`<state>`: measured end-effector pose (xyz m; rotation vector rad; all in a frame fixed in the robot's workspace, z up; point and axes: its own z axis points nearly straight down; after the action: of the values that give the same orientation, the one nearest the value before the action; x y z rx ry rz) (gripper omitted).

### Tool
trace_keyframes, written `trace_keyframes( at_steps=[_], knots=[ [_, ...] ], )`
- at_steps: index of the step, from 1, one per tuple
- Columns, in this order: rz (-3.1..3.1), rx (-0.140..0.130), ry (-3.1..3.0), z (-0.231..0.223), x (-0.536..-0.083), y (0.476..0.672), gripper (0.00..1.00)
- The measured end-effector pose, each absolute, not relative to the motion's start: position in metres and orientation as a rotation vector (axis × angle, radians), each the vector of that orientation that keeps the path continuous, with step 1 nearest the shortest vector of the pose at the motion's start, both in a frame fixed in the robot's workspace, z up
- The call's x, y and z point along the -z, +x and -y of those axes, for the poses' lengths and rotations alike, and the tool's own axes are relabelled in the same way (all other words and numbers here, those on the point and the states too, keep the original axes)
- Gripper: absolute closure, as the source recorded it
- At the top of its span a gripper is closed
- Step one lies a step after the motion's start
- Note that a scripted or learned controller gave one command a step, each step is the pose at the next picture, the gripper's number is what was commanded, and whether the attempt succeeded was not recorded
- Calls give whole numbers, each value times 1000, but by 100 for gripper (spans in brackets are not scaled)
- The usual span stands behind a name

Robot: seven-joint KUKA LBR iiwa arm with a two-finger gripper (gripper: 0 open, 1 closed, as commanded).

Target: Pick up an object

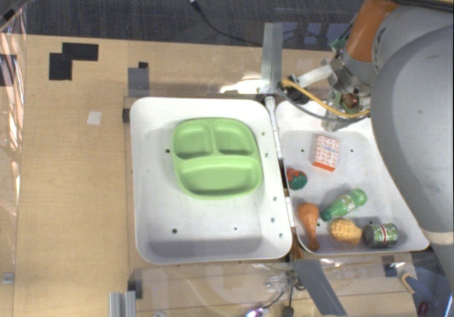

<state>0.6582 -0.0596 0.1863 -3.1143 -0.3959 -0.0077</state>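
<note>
The right bin (376,145) holds several small objects. A red and white carton (326,152) lies near its middle, with a red and green strawberry-like toy (296,179) by the left wall. Along the front lie an orange drumstick-shaped toy (308,218), a green bottle (345,203), a yellow lumpy toy (345,230) and a small can (381,235). My gripper (335,113) hangs over the bin's back part, just above and behind the carton, wrapped in yellow cable. Nothing shows held in it.
The left bin (149,230) holds a green divided plate (216,157). A metal post (272,60) stands at the back between the bins. The big grey arm (418,131) covers the right bin's right side. A black cable runs over the floor behind.
</note>
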Motion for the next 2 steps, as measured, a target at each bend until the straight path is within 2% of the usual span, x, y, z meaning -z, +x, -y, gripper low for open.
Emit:
trace_keyframes(
  at_steps=[1, 2],
  knots=[
    [320, 6, -3123, 44, -186, 662, 100],
    [321, 5, -3122, 9, -185, 664, 100]
  ],
)
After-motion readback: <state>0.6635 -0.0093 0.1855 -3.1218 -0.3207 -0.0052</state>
